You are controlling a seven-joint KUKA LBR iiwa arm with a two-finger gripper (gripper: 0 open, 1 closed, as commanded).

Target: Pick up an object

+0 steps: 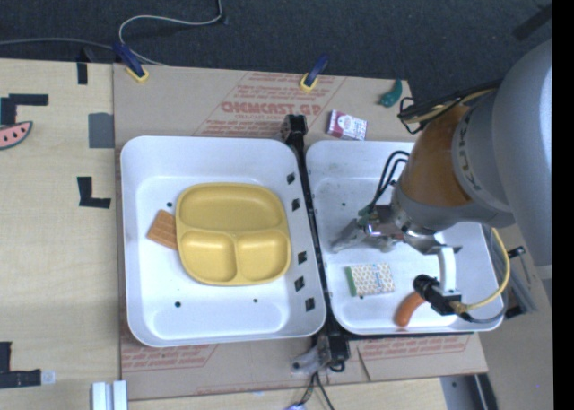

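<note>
The pincer (354, 236) hangs low over the right bin (345, 170), near its left wall, with its metal fingers spread open and nothing between them. The nearest things to pick are a patterned packet (371, 279) lying flat just below the pincer and an orange carrot-like piece (409, 309) toward the bin's near right corner, partly behind a black-and-white fitting on the arm. In the left bin (143, 166) a yellow divided tray (235, 231) lies on a brown wafer (162, 230). The chief risk, as I judge it, is that the fingers close on bare bin floor, since they appear to stand beside the packet and not over it. The packet lies thin and flat, so the fingertips may slide across it without getting under an edge. A descent this close to the wall between the bins could also catch that wall. The carrot piece looks rounded and might roll out of a pinch.
</note>
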